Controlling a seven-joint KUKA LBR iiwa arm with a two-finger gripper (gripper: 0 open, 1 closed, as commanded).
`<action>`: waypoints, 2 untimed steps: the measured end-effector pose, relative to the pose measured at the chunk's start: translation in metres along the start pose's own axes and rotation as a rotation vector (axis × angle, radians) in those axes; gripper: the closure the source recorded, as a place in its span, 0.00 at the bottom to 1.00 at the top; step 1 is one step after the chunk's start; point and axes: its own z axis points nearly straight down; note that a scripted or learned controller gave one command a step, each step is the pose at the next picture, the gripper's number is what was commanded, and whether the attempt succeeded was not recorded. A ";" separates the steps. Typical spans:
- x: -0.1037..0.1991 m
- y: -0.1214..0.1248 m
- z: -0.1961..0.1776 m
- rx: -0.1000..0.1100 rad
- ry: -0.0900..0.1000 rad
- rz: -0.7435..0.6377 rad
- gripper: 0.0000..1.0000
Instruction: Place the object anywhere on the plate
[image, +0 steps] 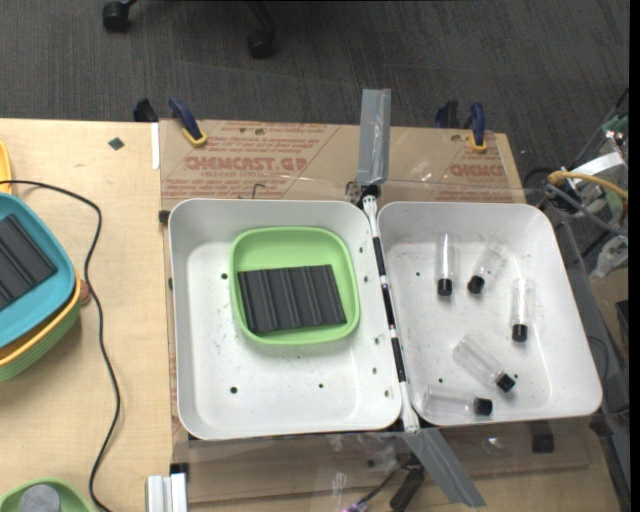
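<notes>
Nothing is resting on the green plate (294, 250) in the left bin (200, 330) yet, the clear vials (445, 268) are lying in the right bin (560, 300), and I cannot tell the gripper's state.

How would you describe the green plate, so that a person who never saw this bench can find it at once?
Look at the two white bins side by side and take the left bin. The green plate sits in its upper middle part, square with rounded corners, and a dark ribbed insert lies on it. The right bin holds clear tubes with black caps instead.
</notes>
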 end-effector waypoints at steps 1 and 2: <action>-0.003 0.000 -0.006 -0.001 0.000 0.001 0.00; -0.011 -0.002 0.003 0.000 -0.001 0.000 0.00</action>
